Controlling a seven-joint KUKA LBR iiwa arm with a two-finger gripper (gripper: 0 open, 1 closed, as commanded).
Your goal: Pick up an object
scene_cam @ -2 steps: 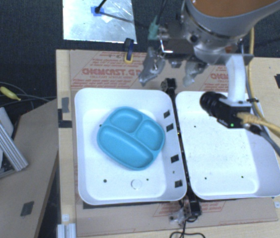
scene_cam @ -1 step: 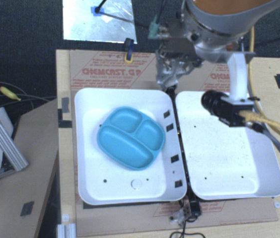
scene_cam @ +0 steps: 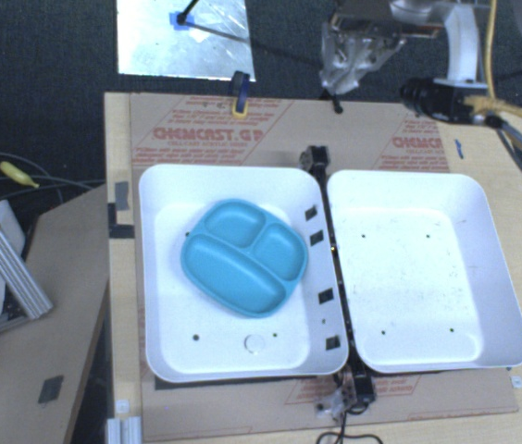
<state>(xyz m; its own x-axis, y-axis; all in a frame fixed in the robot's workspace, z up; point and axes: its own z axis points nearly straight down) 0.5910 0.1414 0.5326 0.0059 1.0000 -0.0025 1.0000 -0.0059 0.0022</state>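
A light blue divided plate lies flat in the left white bin, a little left of the bin's middle. It has three compartments and sits slightly turned. My gripper hangs high at the top of the view, above the cardboard behind the bins and well away from the plate. Its fingers point down and nothing shows between them.
The right white bin holds only small dark specks. A black hinge strip joins the two bins. A shiny metal sheet lies at the back left, and cables run at the right.
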